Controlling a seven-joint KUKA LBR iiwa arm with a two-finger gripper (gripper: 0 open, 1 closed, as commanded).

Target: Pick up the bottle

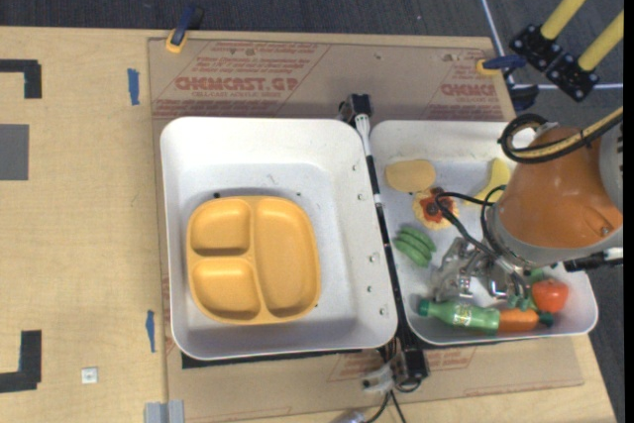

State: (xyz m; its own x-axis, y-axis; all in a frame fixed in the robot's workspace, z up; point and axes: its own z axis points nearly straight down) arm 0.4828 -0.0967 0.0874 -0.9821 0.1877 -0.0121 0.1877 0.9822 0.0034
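Observation:
The bottle (458, 314) is green with a pale cap end, and it lies on its side along the front wall of the right bin (584, 320). My gripper (479, 278) hangs just behind and above it, under the orange wrist band. Its metal fingers (452, 270) stand open, and nothing is held between them. The bottle rests on the bin floor, apart from the fingertips.
An orange carrot (517, 319) touches the bottle's right end, beside a red tomato (550, 295). A green pod (416, 245), a small red-orange item (433, 208), a tan disc (410, 175) and a yellow piece (498, 175) lie further back. The left bin (198, 154) holds a yellow divided plate (254, 258).

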